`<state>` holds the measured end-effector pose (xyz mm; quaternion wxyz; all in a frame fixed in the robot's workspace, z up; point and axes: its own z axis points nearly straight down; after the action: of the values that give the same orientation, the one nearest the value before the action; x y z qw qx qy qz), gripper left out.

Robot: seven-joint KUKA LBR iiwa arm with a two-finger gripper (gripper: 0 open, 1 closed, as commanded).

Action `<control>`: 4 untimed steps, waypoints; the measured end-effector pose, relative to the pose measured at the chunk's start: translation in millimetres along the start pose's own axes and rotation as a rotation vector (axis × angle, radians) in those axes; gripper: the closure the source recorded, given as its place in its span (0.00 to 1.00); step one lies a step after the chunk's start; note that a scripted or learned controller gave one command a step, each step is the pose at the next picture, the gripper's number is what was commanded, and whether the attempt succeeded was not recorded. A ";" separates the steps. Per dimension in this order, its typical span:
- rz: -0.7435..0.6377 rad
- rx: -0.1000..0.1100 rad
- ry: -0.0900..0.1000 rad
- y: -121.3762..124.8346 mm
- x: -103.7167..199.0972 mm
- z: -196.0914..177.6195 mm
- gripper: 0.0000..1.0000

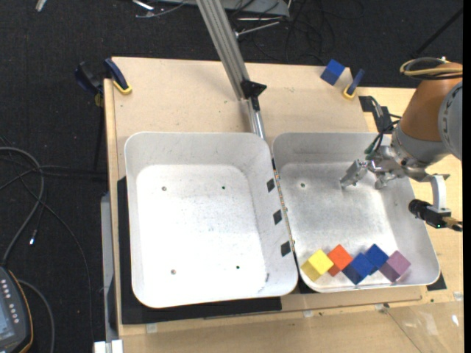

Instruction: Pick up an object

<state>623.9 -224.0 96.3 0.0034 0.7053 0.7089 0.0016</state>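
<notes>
white right bin (412,219): gripper (360,173) hovering at its far end, jaws looking open, gripping nothing. blocks (357,263) are sitting well apart at the near edge; travelling there before descending seems best.

Arm (434,116) cut off at right edge; purple block (396,265) partly behind blue block (366,263).

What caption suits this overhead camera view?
Grey arm's gripper hovers in right white bin above yellow, orange, blue, purple blocks.

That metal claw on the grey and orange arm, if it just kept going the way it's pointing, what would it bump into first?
Probably the bare floor of the right-hand white bin. The two-finger metal gripper points left and downward, toward the middle divider. The coloured blocks lie clustered at the near wall, well off that line. Depth is hard to judge from this view.
</notes>
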 end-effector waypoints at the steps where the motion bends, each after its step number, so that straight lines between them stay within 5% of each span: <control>1: -0.002 0.009 0.005 -21.7 61.8 0.9 0.00; 2: 0.011 0.007 0.000 -118.6 9.5 -1.2 0.00; 3: -0.002 0.001 0.001 -41.7 37.2 -0.1 0.00; 4: 0.001 0.000 -0.001 31.3 3.7 0.1 0.00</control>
<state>655.2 -220.2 96.4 0.0037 0.7055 0.7087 0.0012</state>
